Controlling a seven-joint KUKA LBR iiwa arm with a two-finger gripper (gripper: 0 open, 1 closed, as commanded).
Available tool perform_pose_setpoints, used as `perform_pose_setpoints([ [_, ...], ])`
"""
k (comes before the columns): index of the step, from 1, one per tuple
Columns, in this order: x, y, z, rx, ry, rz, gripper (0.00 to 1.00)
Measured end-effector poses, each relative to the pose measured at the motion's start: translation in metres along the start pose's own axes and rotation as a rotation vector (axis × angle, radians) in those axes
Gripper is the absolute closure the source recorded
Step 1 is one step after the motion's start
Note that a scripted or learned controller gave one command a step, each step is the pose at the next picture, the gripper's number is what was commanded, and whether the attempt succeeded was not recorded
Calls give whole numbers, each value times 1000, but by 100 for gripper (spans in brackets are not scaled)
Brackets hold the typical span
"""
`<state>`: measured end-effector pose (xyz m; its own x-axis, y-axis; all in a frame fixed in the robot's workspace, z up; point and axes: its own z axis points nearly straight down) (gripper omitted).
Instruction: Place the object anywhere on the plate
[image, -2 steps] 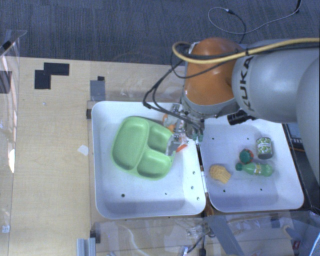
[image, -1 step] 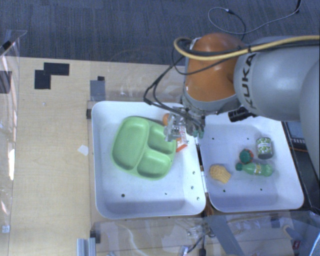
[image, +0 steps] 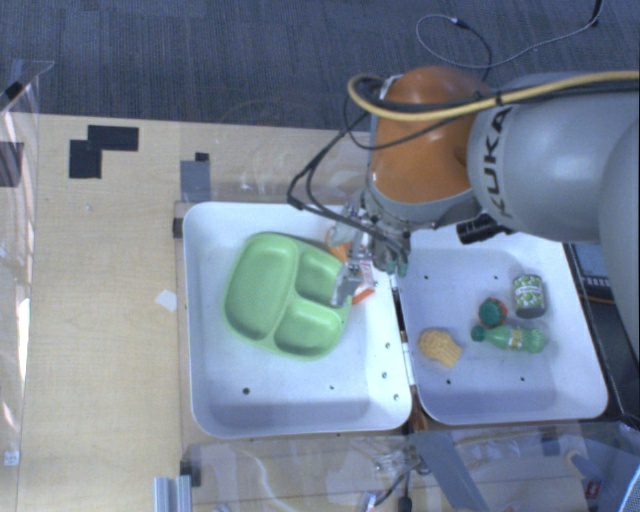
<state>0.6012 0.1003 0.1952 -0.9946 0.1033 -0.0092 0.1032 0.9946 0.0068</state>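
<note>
Yellow corn piece (image: 441, 346) near the right bin's (image: 575, 395) front-left corner, green bottle (image: 512, 339) and can (image: 528, 295) beside it, green divided plate (image: 284, 294) in the left bin (image: 290, 415), gripper (image: 352, 283) at the plate's right edge, small orange object (image: 362, 294) between its fingers.

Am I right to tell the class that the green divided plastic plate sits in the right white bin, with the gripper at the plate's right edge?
Not quite. The camera view shows the green divided plastic plate in the left white bin, not the right one. The gripper is indeed at the plate's right edge.
</note>
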Motion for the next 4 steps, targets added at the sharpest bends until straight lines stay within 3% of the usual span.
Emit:
perform_pose_setpoints([
  [1,9,-31,11,7,4,373,0],
  [2,-21,-49,10,6,2,571,0],
  [3,-24,-48,-1,4,-4,566,100],
  [4,-49,3,10,5,2,420,100],
])
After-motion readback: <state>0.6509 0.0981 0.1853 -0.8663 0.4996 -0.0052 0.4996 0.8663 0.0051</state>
